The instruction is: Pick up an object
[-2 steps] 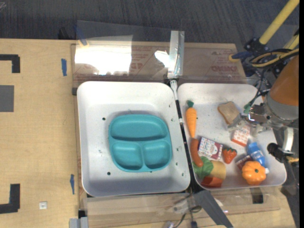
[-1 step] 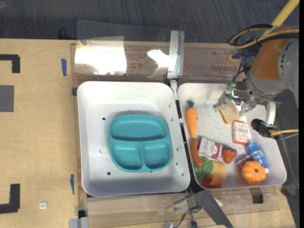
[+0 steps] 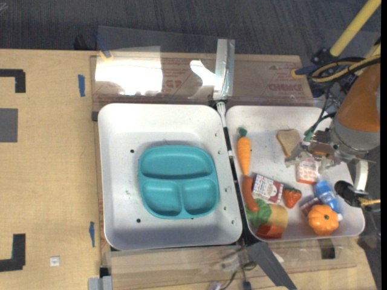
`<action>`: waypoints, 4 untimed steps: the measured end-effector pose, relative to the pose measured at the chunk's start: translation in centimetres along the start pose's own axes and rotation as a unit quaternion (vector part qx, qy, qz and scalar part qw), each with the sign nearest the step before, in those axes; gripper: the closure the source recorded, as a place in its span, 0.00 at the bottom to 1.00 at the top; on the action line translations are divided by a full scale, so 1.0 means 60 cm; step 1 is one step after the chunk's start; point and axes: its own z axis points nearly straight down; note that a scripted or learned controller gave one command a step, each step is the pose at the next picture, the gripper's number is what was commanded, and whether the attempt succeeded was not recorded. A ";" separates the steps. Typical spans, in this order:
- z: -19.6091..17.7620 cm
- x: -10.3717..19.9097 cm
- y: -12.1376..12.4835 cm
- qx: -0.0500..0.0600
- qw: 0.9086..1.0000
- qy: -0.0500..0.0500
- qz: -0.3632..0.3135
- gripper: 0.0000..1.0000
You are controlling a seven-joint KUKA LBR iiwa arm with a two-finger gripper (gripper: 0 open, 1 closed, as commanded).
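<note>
Two white bins sit on the surface; the tool (image 3: 314, 153) hovers low over the right bin (image 3: 266, 116) beside a small packet (image 3: 306, 173) — grip state unclear; nothing visibly lifted, pickup remains.

Wooden bench (image 3: 48, 162) carries two white bins side by side, touching at the centre seam. The left bin (image 3: 109, 162) holds one teal three-compartment plate (image 3: 178, 180), lying flat and roughly centred, with the single long compartment on the far side. The right bin (image 3: 266, 125) sits just beside it.

Behind the bins, a clear glossy panel (image 3: 157, 71) throws strong glare, with a silver strip (image 3: 224, 68) upright at its right end. Brown board with red print (image 3: 272, 80) lies behind the right bin.

On the bench's left side:
- black corner marks (image 3: 17, 80)
- grey square (image 3: 7, 125)
- blue tape pieces (image 3: 81, 84)
- small white tag (image 3: 55, 260)

A yellow rod (image 3: 358, 20) slants across the top right, above looped yellow-and-black cables (image 3: 326, 68). Dark carpet (image 3: 181, 5) lies beyond the bench.
</note>
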 end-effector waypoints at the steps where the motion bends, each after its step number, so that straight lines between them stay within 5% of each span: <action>1: 0.054 -0.031 0.082 -0.004 1.000 0.007 -0.004 0.00; 2: 0.058 -0.027 -0.021 -0.003 1.000 0.000 -0.031 0.00; 3: 0.041 -0.028 -0.018 -0.005 1.000 0.000 -0.030 1.00; 4: 0.058 0.127 0.064 -0.004 0.999 0.002 -0.034 1.00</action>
